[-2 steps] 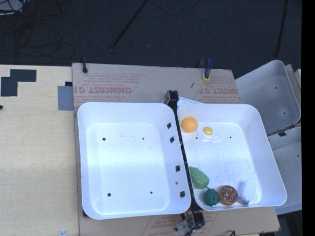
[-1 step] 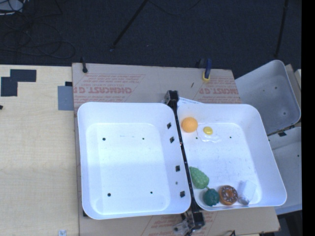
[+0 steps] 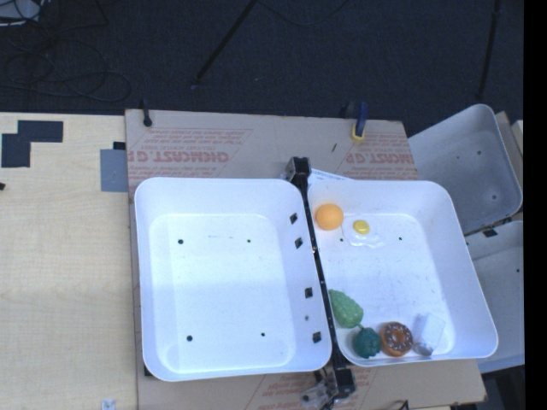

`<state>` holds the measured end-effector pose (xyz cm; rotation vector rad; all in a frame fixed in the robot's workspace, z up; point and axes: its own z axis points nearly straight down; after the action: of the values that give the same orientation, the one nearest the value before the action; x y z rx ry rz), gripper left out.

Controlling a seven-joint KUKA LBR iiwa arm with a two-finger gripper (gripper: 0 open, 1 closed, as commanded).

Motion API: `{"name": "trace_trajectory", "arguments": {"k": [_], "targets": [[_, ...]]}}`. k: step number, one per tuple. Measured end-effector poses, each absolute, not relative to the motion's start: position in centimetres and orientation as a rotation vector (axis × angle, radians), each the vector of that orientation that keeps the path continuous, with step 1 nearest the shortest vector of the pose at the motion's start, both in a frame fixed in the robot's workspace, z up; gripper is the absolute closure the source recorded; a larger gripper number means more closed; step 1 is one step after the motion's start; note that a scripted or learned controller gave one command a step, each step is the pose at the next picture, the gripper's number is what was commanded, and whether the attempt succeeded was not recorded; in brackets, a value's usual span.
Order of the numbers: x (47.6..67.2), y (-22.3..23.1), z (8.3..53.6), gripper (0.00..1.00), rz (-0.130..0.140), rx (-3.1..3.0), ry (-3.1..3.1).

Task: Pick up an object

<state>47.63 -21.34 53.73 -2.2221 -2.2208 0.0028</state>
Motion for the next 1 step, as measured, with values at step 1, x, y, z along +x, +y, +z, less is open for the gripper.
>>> {"name": "trace_trajectory", "arguments": {"k": [1], "targets": [[47.66, -21.23, 53.73, 1.0, 0.003, -2.215, -2.226]]}}
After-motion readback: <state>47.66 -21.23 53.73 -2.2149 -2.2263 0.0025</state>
